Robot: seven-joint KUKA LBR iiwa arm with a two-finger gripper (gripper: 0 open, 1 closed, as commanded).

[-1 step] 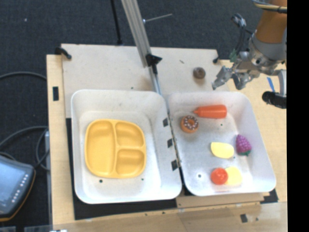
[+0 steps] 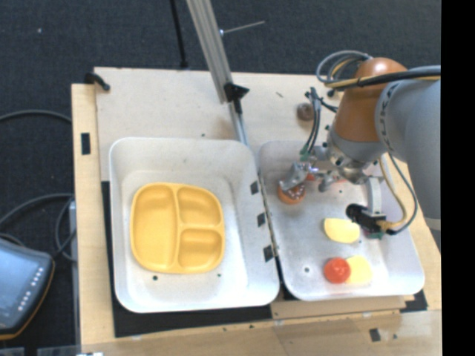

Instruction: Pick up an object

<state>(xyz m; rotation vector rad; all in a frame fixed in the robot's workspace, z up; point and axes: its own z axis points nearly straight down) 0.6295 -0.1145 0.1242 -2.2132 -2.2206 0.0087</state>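
Note:
In the right bin (image 2: pixel 297 269), a small orange-brown object (image 2: pixel 289 193) lies near the left wall, directly under my gripper (image 2: pixel 295 178). The metal fingers reach down onto it from the upper right. A pale yellow piece (image 2: pixel 341 231) sits in the bin's middle right. A red ball (image 2: pixel 337 270) rests beside another yellow piece (image 2: pixel 359 270) near the front. The grey arm with its orange band (image 2: pixel 364 102) comes in from the right.
The left bin (image 2: pixel 122 162) holds a yellow divided tray (image 2: pixel 178 227). A slanted aluminium pole (image 2: pixel 211 43) rises behind the bins. A small brown knob (image 2: pixel 305 111) sits on the bench behind the right bin. Cables loop around the wrist.

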